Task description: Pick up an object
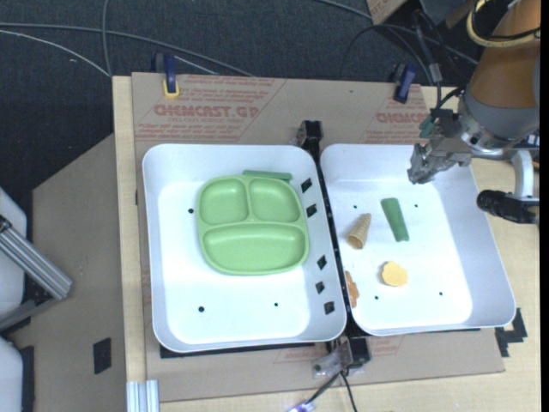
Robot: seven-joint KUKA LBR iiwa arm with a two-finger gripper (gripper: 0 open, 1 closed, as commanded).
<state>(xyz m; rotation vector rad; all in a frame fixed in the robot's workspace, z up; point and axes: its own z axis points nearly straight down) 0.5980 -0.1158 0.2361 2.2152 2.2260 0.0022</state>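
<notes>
In the right bin (pixel 467 303) lie a green stick-shaped piece (pixel 395 220), a tan cone (pixel 358 230) and a small yellow round piece (pixel 394 274). A thin orange piece (pixel 352 290) rests at that bin's left rim. My gripper (pixel 420 175) hangs over the bin's far right part, above and to the right of the green piece, with nothing seen between its fingers. The arm comes in from the upper right.
The left bin (pixel 171 307) bears a green divided plate (pixel 252 226). Black clips run along the seam between the bins (pixel 319 230). A blue clamp (pixel 171 74) and another (pixel 403 81) stand at the board's far edge. Cables lie on the dark floor behind.
</notes>
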